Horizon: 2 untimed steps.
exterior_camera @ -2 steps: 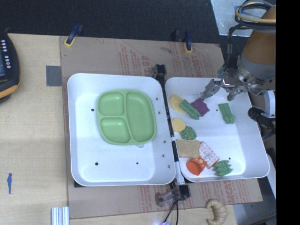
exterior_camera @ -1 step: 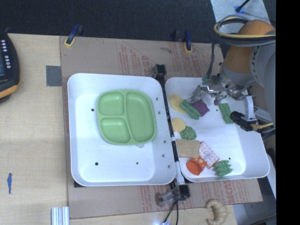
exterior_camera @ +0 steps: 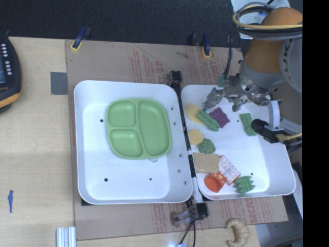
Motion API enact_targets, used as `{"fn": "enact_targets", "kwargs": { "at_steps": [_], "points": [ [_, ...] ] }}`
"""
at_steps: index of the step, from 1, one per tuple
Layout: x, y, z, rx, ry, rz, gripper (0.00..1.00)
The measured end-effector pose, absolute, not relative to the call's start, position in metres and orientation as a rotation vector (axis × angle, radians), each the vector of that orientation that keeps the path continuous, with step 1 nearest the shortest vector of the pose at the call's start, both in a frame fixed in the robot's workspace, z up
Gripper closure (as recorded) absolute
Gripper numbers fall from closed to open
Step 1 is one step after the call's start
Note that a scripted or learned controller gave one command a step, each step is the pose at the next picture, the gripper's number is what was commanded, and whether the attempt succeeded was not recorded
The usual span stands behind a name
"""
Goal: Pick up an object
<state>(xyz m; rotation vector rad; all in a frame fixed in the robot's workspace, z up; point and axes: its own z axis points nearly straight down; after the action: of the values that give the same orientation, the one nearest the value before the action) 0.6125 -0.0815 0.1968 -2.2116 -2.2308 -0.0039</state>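
Observation:
The right bin [exterior_camera: 280,176] holds several toy foods. A purple piece [exterior_camera: 220,118] lies at its back, next to a long green piece [exterior_camera: 207,120] and a pale yellow piece [exterior_camera: 192,112]. My gripper [exterior_camera: 223,105] hangs over the bin's back edge, just behind the purple piece. It is open, with one finger [exterior_camera: 209,102] to the left, the other [exterior_camera: 238,105] to the right, and nothing between them. A green block [exterior_camera: 248,124] lies to the right of the gripper.
Nearer the front are a yellow round [exterior_camera: 196,136], broccoli [exterior_camera: 206,146], toast [exterior_camera: 206,163], a red-and-white packet [exterior_camera: 228,170], a red piece [exterior_camera: 213,182] and a green leafy piece [exterior_camera: 244,184]. The left bin [exterior_camera: 92,179] holds a green divided plate [exterior_camera: 139,128].

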Motion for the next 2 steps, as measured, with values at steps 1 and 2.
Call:
{"fn": "enact_targets", "kwargs": {
  "at_steps": [1, 2],
  "points": [
    [0.629, -0.137, 0.128, -2.218, -2.218, 0.012, 0.0],
    [0.532, -0.099, 0.148, -2.211, -2.217, 0.01, 0.0]
  ]
}}
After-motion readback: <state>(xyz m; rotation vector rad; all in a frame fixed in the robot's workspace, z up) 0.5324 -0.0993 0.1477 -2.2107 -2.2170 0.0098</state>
